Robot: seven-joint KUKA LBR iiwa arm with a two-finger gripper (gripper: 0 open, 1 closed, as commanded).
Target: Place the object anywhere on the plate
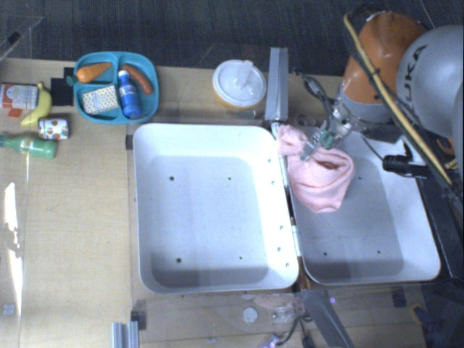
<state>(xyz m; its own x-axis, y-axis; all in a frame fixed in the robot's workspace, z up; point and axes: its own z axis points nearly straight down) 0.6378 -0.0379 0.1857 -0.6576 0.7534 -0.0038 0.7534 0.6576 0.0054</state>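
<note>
Pale wood bench, dark carpet behind. 1 gripper (317, 145) sits low over 1 pink cloth (319, 172), soft and crumpled, bunched in the right bin's (377, 230) far left corner; whether it grasps the cloth I cannot tell. 2 smooth white bins; the left bin (210, 209) has rounded corners. Beyond: 1 round lidded cup (239, 84), 1 blue divided plate (116, 87) of toy food.

The pink cloth (319, 176) looks soft and matt. Both white bins (210, 209) seem smooth plastic, and my counter (65, 230) looks like pale wood.
</note>
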